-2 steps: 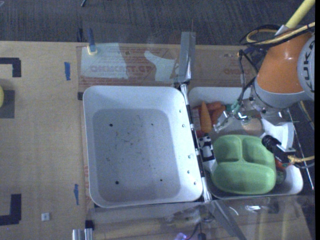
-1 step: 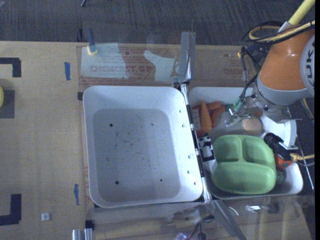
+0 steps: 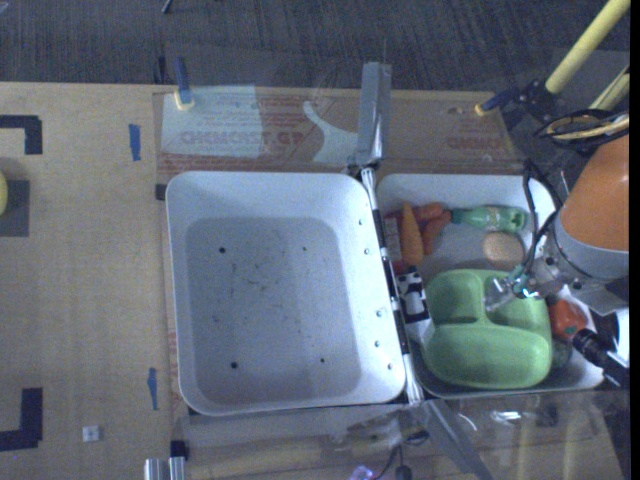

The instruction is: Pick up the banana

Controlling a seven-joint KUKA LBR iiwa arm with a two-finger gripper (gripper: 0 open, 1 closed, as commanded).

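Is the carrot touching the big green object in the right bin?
Apart. The camera view shows bare white bin floor between the carrot and the green object.

Clear sheet (image 3: 235,128) behind the left bin: I see pale mirrored lettering on it, too faint for me to read.
Everything else in my feed: no text, label, brand or number I can read.

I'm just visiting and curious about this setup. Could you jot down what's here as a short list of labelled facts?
left bin: white, nothing seen inside
right bin: crowded with items
largest item: green container
along the far side: carrots, green bottle
banana: cannot pick one out
arm: reaches over the right bin
tool: low, over the green container
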